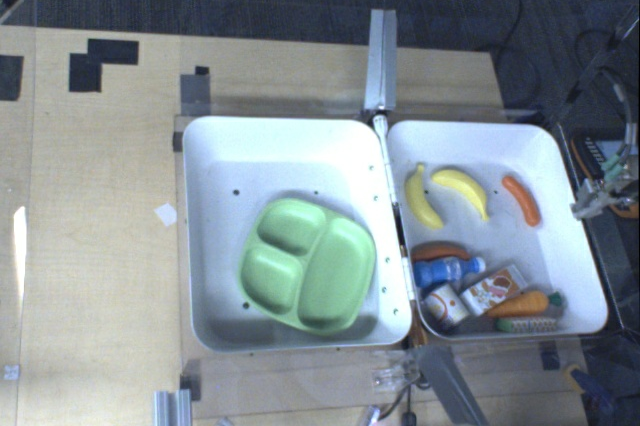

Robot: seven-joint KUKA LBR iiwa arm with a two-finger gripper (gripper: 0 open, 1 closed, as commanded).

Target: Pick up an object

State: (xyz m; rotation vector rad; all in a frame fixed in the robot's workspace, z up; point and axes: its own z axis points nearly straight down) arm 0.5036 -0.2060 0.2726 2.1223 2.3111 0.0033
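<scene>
The end effector (600, 199) appears at the far right edge of the view, at about three o'clock from the centre of the right bin (560, 164), just outside that bin's right rim. Little of it is clear: a pale metallic piece beside dark cabling, with a trace of orange just beside it. Whether it is open or closed cannot be told, and nothing can be seen held in it. The arm itself is mostly cut off by the frame edge.

The right bin holds the loose objects. Two yellow bananas (445, 192) lie side by side at about eleven o'clock within it. An orange-red sausage (521, 199) lies at about two o'clock, near the right wall. Toward six o'clock a cluster crowds together: a brown sausage (440, 251), a blue bottle (445, 271) just below it, a small can (446, 306), a red and white carton (492, 292) and a carrot (522, 305).

The left bin (215, 214) holds a green divided plate (308, 264), tilted toward that bin's five o'clock corner. Both bins sit on the wooden counter (90, 244).
</scene>
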